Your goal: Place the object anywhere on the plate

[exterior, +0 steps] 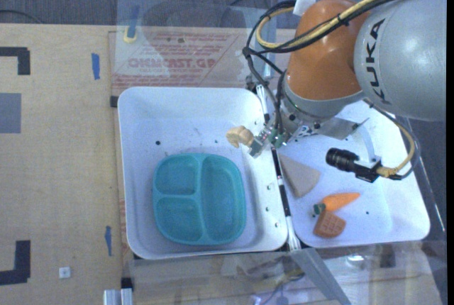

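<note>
tool [259, 142]: middle of the frame, pinching a small tan object [240, 135] | object: up in the air over the left bin [135, 126], so it can be carried | plate [199, 198]: lower left, just below, waiting for the drop

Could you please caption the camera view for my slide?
KUKA arm's pincer holds a small tan object over the left bin, above the teal divided plate.

A teal three-compartment plate [200, 198] lies flat in the left bin [142, 119]. A small tan, lumpy object [239, 135] sits just beyond the plate's far right corner, at the gripper [261, 142].
</note>
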Controlling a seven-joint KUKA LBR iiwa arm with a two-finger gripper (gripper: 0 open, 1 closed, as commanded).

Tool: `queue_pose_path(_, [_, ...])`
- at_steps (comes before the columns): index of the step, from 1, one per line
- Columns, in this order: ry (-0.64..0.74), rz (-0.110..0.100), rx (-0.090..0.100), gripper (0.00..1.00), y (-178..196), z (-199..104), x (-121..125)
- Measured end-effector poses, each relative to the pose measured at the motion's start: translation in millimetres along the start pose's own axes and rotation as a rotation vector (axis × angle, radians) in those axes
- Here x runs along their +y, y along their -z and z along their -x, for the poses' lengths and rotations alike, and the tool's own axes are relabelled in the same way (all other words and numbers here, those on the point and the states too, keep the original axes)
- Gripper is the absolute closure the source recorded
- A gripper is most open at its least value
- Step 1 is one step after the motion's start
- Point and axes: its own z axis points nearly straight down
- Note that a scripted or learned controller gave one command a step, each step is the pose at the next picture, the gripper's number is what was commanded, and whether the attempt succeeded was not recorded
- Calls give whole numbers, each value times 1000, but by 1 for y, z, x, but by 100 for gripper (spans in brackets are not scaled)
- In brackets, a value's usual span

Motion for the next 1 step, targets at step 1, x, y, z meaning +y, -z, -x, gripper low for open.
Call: queue_pose_path(1, [-336, -3, 2, 100, -25, -13, -33])
